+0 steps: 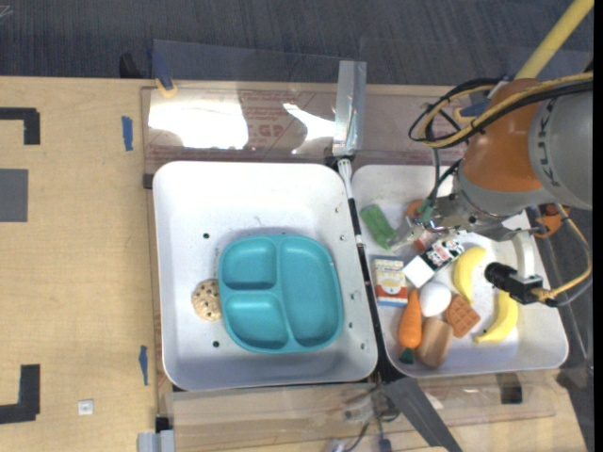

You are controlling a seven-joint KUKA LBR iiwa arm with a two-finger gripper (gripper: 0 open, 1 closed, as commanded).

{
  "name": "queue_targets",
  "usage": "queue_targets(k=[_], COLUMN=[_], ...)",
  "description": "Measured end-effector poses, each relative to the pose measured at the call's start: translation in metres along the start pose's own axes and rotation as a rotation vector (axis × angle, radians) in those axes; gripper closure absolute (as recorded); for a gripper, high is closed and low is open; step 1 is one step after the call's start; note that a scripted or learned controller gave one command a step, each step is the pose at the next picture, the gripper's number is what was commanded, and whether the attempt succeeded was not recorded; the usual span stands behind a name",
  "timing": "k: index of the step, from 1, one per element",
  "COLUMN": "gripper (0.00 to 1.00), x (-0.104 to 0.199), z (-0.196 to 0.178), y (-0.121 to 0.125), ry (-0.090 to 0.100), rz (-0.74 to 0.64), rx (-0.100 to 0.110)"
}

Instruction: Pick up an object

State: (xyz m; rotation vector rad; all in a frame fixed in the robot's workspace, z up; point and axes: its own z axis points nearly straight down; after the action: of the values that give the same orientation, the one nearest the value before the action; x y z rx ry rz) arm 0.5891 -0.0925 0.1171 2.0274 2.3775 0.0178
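The grey arm's end effector hangs low over the right shallow white bin, its tip among crowded toy food; whether it is spread or closed cannot be told from this slant. The candidates lie tightly packed: a green plastic block, a small printed carton, an orange plastic carrot, a white egg-shaped piece and two yellow plastic bananas. Such crowding risks a pinch on two pieces, or a nudge that slides one away. The teal divided plastic tray and a speckled cookie sit in the left bin, well apart.
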Motion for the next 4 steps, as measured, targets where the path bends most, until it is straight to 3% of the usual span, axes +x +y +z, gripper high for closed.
queue_targets(k=[1,2,3,4], gripper=[0.00,0.00,0.00,0.00], x=[0.034,-0.024,-0.052,-0.036], z=[-0.070,-0.054,0.027,-0.022], y=[0.023,-0.066,-0.115,-0.114], ry=[0.006,0.005,0.004,0.005], rz=[-0.166,-0.157,-0.080,-0.243], rx=[0.012,0.021,0.016,0.014])
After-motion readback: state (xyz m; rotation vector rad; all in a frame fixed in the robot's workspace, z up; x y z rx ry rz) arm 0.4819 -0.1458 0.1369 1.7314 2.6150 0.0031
